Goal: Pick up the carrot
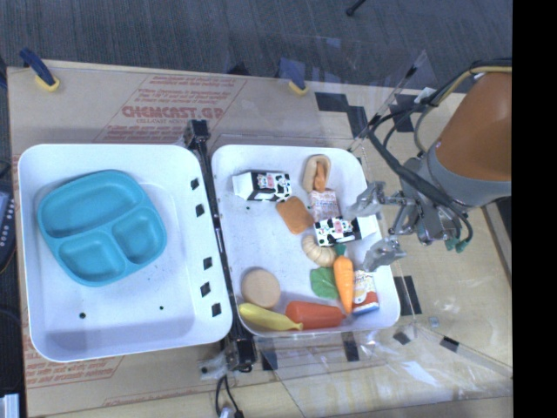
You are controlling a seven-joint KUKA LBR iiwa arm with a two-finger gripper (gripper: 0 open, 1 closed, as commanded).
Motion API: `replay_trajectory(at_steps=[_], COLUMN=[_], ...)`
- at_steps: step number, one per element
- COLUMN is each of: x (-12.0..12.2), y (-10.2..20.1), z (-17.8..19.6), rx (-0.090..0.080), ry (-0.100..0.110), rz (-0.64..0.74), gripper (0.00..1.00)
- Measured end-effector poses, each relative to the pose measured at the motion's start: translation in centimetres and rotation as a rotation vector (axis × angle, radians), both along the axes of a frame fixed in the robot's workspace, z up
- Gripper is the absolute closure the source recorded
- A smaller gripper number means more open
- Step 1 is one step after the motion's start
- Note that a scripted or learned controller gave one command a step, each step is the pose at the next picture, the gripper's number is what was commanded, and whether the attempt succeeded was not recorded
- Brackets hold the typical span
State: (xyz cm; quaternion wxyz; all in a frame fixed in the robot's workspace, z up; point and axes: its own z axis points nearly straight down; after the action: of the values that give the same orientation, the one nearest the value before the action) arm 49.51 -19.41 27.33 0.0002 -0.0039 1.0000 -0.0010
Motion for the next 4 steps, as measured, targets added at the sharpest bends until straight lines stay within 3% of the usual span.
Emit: replay_trajectory(at_steps=[1,2,3,4], x=[0.3,0.6,3.0,3.0], y=[-1.4,-1.2,-0.6,-0.5], z=[-16.0,-14.8,-13.4,-13.4], rx=[0.004,0.001,0.002,0.002], ry=[0.002,-0.003,-0.002,-0.001], rz=[0.072,0.082,0.216,0.218], gripper=[0.00,1.00,1.00,0.00])
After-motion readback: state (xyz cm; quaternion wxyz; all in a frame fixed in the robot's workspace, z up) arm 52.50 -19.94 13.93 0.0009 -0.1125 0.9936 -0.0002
